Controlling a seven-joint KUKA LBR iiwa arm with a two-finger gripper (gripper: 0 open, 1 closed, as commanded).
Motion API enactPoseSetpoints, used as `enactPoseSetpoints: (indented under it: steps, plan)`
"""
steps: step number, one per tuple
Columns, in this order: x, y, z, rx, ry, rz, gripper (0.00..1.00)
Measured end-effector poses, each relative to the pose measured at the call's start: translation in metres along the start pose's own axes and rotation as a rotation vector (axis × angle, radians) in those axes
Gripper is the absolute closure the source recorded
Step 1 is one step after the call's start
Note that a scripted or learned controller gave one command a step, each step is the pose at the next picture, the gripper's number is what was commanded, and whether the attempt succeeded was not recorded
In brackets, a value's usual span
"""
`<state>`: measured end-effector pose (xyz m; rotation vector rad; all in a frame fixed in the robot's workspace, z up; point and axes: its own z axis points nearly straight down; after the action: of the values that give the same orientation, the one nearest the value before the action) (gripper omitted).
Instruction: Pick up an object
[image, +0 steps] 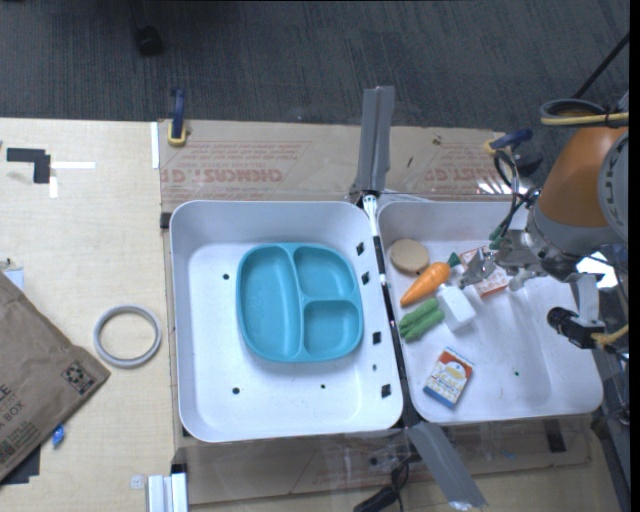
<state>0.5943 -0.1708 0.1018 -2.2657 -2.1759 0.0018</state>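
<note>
My gripper (484, 268) hangs low over the back middle of the right bin (530, 395). Just under and in front of it lies a small red and white packet (491, 288). Left of the gripper lie an orange carrot (425, 283), a round tan biscuit (409, 256), a white block (457, 306) and a green pod (421, 320). A small colourful box (448, 378) rests near the bin's front. Whether the gripper touches the packet is unclear.
The left bin (200, 300) holds a blue divided plate (299, 301). A grey tape ring (127, 334) and a brown cardboard box (35, 385) lie on the bench to the left. The right bin's right half is bare white floor.
</note>
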Motion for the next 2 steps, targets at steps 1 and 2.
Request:
enactPoseSetpoints:
  steps: [1,2]
  plan:
    - [-0.0011,-0.0003,-0.0063,0.003,0.001,0.003,1.00]
    - [-0.0010,-0.0002,-0.0064,0.003,0.001,0.003,0.00]
